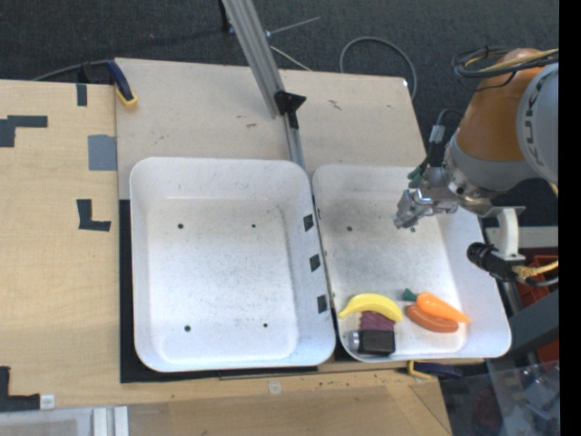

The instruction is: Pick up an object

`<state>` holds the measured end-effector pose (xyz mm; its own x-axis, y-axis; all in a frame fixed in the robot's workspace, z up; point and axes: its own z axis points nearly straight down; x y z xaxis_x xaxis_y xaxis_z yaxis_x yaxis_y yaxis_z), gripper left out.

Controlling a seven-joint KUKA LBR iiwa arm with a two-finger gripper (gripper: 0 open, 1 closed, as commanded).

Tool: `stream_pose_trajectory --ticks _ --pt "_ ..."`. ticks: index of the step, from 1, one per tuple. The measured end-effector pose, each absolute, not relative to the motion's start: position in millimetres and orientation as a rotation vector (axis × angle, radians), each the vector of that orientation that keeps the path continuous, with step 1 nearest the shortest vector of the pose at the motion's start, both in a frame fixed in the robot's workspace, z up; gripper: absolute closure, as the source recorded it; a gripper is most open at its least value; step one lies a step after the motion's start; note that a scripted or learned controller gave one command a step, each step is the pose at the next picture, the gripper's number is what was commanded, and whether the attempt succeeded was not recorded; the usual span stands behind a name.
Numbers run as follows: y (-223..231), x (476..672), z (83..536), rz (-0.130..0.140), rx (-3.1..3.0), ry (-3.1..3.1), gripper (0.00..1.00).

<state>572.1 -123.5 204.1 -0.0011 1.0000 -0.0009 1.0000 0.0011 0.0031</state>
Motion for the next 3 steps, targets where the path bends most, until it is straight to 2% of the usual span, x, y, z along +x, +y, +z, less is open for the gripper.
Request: stream_pose_trajectory --ticks 1,3 --pt "-122.9 568.8 266.9 0.005 2.216 2.22 1.0" --pt "-13.5 597.1 267.3 0.0 2.215 2.23 1.0"
